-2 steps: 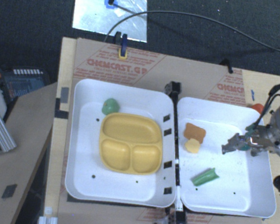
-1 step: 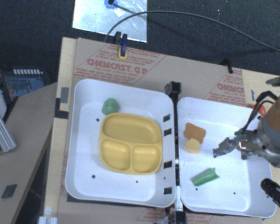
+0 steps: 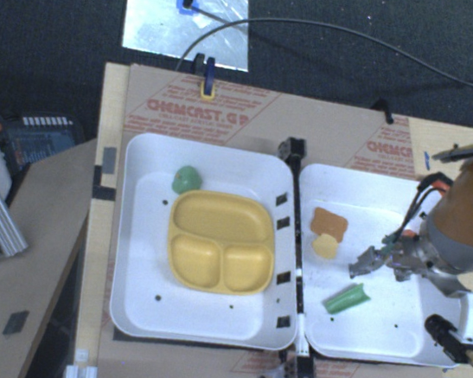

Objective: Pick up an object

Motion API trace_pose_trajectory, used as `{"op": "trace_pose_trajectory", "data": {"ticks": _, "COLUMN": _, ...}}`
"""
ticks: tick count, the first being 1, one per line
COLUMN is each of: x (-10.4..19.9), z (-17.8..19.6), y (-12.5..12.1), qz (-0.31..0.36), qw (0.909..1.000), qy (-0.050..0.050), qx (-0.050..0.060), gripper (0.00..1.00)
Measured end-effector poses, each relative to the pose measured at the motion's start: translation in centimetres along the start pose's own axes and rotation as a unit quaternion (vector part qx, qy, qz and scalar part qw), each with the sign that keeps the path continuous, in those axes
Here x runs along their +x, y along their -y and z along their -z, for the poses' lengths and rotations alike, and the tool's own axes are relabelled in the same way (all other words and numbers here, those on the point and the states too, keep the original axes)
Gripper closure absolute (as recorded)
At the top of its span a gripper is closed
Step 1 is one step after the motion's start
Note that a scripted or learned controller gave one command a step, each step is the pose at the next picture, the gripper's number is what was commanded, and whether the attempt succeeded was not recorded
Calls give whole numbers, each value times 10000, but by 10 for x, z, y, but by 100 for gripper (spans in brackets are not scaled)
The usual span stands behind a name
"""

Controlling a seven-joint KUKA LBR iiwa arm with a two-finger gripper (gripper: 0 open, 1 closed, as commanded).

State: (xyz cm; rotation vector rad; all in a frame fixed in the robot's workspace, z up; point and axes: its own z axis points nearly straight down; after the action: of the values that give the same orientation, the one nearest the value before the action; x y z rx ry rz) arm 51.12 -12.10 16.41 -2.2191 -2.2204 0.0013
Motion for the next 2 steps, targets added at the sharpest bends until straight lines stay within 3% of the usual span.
{"op": "trace_pose_trajectory", "data": {"ticks": 1, "x": 6, "z": -54, "y": -9, "qz": 2, "qw": 10000, "qy": -1, "qx": -3, "gripper": 0}}
{"op": "trace_pose_trajectory", "data": {"ticks": 2, "x": 5, "z": -41, "y": -10, "qz": -3, "qw": 10000, "qy": 8, "qx": -23, "gripper": 100}}
